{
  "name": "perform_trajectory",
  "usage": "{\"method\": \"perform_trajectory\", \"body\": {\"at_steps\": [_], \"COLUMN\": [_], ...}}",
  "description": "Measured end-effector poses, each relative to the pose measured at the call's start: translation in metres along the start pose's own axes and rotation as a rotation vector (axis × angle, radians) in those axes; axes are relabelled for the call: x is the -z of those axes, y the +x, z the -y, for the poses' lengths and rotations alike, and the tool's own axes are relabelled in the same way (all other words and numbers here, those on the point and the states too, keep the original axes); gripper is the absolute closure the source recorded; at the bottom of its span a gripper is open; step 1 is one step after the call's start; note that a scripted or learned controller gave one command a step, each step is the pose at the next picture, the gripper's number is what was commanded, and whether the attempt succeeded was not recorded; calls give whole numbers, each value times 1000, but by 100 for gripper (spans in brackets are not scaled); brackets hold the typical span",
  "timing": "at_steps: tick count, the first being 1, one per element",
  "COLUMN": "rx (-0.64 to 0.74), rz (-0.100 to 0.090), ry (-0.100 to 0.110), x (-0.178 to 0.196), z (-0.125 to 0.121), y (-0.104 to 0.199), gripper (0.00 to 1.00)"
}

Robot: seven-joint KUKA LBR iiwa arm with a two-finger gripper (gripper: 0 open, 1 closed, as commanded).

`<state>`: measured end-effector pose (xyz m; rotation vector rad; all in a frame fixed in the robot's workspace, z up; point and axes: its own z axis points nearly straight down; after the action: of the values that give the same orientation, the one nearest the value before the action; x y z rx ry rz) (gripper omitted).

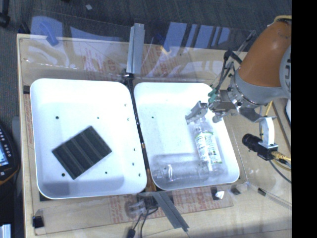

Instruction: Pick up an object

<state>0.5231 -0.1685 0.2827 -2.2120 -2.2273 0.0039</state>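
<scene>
**A:** At the right bin's [148, 90] far right corner, what is the gripper [200, 112] doing?

**B:** It hangs low over that corner, just above the cap end of a small labelled bottle [206, 145]. Nothing sits between the fingers that I can make out, and how wide they stand I cannot tell; the view is too blurred there.

**A:** Where are the things it could take?

**B:** The labelled bottle lies along the bin's right wall, its cap pointing to the far edge. A larger clear bottle [181, 168] lies along the near edge, and the two seem to touch at the near right corner. A dark ribbed slab [81, 151] lies flat in the left bin [74, 90], toward its near left corner, well apart from the arm.

**A:** Why are the bottles lying so?

**B:** My guess is that they rolled to the walls, where the floor curves up.

**A:** Is there room to work?

**B:** The middle and far left of the right bin are bare, so approach from there looks free. The wall beside the labelled bottle leaves little room for a finger on that side; a grip across the neck looks more likely to succeed.
</scene>
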Motion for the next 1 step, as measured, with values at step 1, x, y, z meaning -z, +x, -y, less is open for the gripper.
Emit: {"method": "perform_trajectory", "body": {"at_steps": [1], "rx": [-165], "rz": [-2], "ry": [3], "x": [-70], "z": [-35], "y": [-23], "gripper": [0]}}
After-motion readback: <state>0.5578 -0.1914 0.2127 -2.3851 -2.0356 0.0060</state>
